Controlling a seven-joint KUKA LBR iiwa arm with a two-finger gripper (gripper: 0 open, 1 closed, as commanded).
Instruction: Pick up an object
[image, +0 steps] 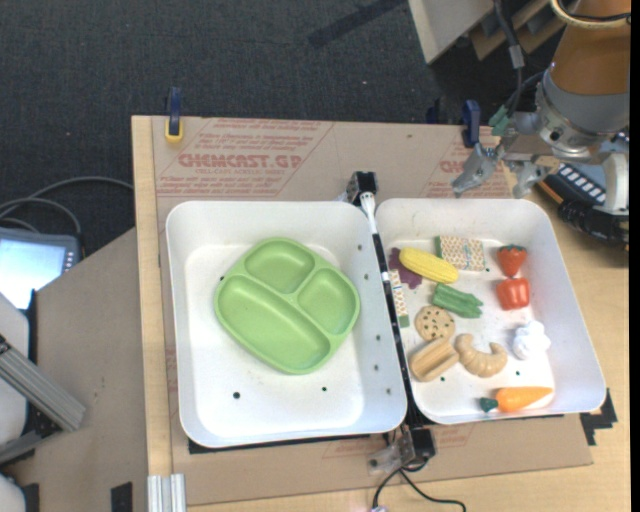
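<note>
On your left, a green sectioned plastic plate (288, 303) lies in the left white bin (190, 330). "CHEMCAST GP" reads on the board (240, 158) behind. The right white bin (565, 300) holds a yellow toy corn cob (428, 265). The gripper (497, 168) hangs above that bin's far rim, spread narrowly, holding nothing.

The arm (590, 60) is running off the top and right edges, so most of it is going unseen. The gripper (497, 165) is showing too small and blurred to judge. A monitor (30, 265) is being cut by the left edge.

The arm (590, 60) hangs upper right, fingers (472, 172) spread, holding nothing.
</note>
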